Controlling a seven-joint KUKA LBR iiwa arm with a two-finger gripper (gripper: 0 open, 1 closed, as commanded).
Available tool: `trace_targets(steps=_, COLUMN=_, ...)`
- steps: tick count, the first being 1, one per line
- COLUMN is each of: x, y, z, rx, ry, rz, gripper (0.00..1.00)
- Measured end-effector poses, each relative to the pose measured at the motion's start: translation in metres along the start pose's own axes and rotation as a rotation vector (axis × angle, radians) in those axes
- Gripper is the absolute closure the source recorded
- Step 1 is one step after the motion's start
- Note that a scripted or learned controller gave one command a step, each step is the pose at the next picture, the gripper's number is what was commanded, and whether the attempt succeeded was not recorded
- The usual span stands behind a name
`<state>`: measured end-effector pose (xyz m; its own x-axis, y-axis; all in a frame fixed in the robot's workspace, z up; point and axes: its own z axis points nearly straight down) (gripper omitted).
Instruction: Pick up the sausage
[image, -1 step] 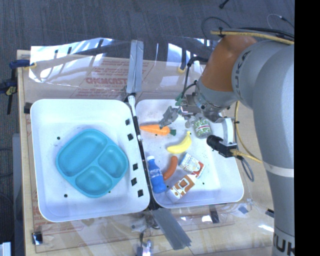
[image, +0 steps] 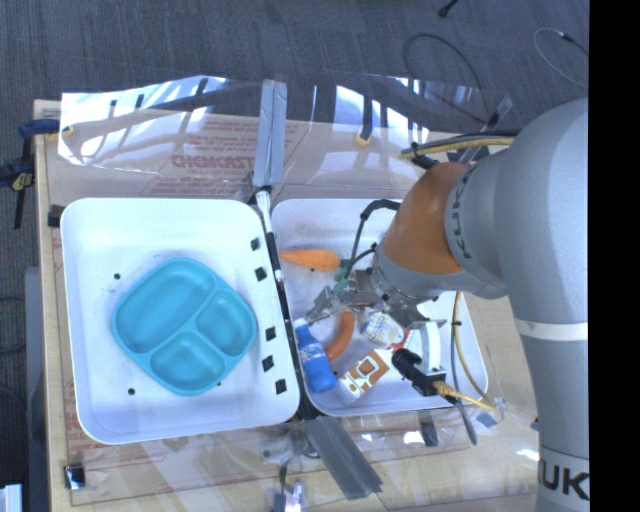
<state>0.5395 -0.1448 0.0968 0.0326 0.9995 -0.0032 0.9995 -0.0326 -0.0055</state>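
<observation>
Two white bins sit on the bench; down in the right bin (image: 440, 225), the gripper (image: 338, 300) hangs with fingers apart, the orange-red sausage (image: 341, 336) just below its tips. Nothing lifted yet — closing and raising remain.

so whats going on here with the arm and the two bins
The grey arm reaches in from the right, and its gripper is down in the right bin, right at the reddish sausage. An orange carrot, a blue bottle and a small packet lie close by. The left bin holds a blue divided plate. Whether it has a grip is unclear.
</observation>
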Motion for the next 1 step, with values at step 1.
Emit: trace_targets(steps=1, x=-0.0128, y=-0.0515, z=0.0058, rx=-0.005, ry=0.003, rz=-0.078, gripper=0.00)
